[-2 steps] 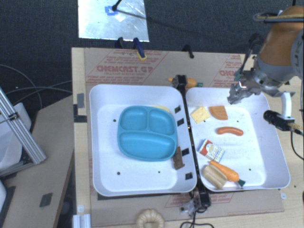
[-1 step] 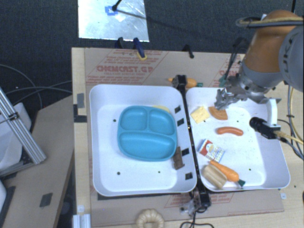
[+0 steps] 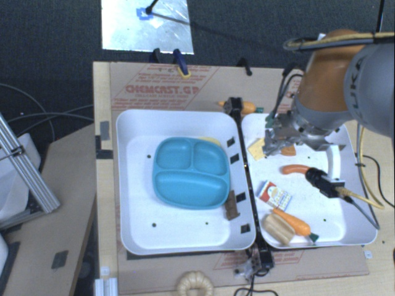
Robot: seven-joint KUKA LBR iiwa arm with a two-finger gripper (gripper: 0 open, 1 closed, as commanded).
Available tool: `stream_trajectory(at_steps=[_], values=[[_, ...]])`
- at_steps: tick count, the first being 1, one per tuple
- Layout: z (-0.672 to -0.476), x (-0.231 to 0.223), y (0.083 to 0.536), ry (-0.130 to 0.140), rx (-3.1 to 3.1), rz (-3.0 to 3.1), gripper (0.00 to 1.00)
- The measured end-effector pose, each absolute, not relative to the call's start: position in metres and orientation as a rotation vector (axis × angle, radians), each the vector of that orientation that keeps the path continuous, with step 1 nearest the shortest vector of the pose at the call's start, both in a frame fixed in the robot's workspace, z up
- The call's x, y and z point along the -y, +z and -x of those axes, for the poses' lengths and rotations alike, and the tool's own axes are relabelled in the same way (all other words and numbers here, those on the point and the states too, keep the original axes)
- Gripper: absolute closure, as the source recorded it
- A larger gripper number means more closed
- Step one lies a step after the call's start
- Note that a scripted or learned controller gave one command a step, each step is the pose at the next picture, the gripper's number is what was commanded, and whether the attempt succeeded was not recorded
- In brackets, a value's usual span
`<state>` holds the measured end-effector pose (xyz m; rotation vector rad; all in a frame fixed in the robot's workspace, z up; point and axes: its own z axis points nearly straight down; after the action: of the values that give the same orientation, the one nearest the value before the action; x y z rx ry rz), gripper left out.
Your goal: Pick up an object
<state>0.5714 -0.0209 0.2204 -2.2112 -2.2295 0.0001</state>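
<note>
I see the end effector (image 3: 272, 142) low over the right bin (image 3: 355, 224), by a yellow piece (image 3: 255, 149); whether it is open or closed I cannot tell. Near it lie a sausage (image 3: 295, 169), a carrot (image 3: 293, 222) and a small carton (image 3: 274, 195). The left bin (image 3: 139, 227) has a blue tray (image 3: 190, 171). The surface (image 3: 62, 190) stands on dark carpet (image 3: 49, 36).

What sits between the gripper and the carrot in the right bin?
In the camera view, between the gripper and the carrot lie an orange sausage and a small carton on the bin floor.
</note>
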Motion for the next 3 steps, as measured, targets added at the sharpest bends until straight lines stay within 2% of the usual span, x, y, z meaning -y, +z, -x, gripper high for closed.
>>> stream_trajectory(at_steps=[2, 3], values=[[-0.52, -0.069, 0.236, -0.002, 2.231, 2.209, 1.0], [-0.513, -0.079, 0.233, 0.0, 2.228, 2.214, 1.0]])
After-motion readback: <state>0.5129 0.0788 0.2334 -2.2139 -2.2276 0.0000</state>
